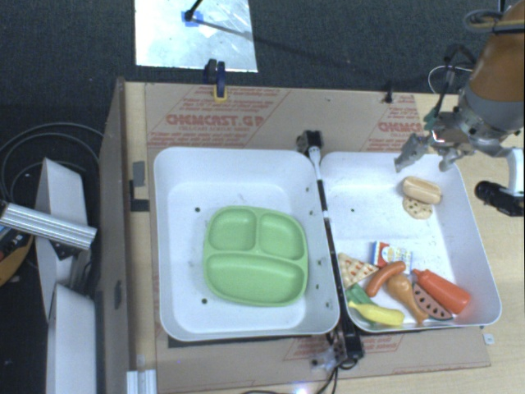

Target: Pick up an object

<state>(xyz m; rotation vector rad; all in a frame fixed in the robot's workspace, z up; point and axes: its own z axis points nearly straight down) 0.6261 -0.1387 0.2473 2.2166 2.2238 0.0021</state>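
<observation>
White left bin [176, 220]: green divided plate [255, 255] | right bin [472, 220]: toy food [406, 290]

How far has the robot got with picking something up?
Nothing looks picked up yet. The tool hangs open with nothing between its fingers, over the far end of the right bin, just above the bun and cookie. The other toy food lies piled in the bin's near corner. Lowering, gripping and lifting are all left.
</observation>
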